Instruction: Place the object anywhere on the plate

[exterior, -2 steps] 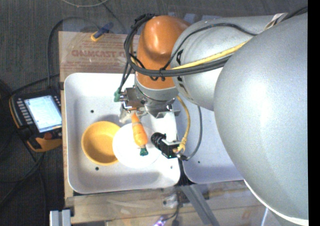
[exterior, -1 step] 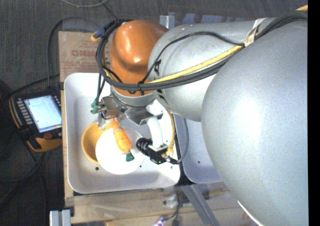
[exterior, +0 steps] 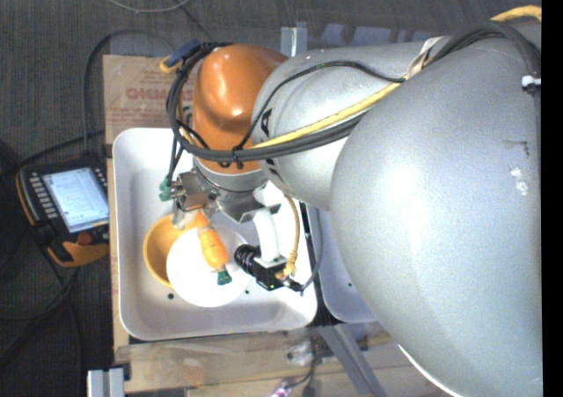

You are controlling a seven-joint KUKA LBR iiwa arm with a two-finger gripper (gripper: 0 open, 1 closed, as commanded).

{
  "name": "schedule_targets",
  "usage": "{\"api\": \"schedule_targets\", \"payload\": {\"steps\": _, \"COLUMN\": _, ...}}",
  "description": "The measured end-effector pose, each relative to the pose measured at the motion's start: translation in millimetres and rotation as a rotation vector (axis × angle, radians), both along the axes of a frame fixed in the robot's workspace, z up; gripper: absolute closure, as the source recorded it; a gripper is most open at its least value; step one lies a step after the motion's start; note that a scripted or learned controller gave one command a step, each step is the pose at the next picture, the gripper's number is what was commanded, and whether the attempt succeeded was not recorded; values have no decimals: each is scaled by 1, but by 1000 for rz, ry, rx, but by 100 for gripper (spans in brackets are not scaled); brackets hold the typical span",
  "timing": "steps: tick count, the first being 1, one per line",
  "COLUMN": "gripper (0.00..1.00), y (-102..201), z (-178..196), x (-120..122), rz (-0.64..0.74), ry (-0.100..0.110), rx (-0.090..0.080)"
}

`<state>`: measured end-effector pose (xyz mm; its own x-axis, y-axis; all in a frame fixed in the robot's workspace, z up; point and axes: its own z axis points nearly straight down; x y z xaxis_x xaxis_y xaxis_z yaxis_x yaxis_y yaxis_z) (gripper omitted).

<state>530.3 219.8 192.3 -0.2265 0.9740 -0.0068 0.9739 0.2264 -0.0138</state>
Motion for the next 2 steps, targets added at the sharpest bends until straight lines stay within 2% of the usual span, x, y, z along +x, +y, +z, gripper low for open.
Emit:
{"api": "schedule_targets", "payload": {"steps": 1, "gripper": 100, "y": 1, "z": 2, "x": -2, "rz": 4, "ry": 14, "rx": -5}}
{"api": "schedule_targets", "payload": {"steps": 2, "gripper": 100, "y": 6, "z": -8, "x": -6, "rz": 192, "ry": 2, "rx": 4}}
